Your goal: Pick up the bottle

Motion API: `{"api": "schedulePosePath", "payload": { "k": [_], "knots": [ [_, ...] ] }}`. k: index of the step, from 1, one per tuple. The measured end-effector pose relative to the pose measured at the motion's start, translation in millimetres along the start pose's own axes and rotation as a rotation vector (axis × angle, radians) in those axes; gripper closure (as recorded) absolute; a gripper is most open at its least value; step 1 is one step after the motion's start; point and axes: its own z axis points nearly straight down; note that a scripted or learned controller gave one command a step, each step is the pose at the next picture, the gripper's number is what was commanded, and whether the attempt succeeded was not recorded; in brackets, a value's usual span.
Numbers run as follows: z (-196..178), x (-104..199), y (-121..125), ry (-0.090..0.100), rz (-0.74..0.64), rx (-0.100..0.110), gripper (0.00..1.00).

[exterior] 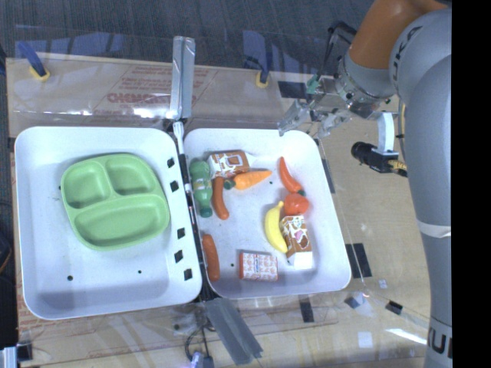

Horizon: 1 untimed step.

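The bottle (201, 184) is small and green and lies against the left wall of the right bin (326, 271), beside an orange-brown sausage (220, 198). My gripper (310, 121) hangs over the far right corner of that bin, well to the right of the bottle and behind it. Its two fingers are spread open and nothing is between them.
The right bin also holds a juice carton (229, 162), a carrot (252, 179), a red chili (288, 175), a tomato (295, 203), a banana (275, 227), a second carton (296, 240), a snack box (258, 265) and another sausage (210, 256). A green divided plate (115, 200) sits in the left bin (38, 282).
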Motion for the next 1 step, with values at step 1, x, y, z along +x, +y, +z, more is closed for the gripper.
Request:
{"api": "schedulePosePath", "payload": {
  "k": [1],
  "knots": [
    [-126.4,-2.4,-11.6,-0.001,0.062,-0.005,0.0]
  ]
}}
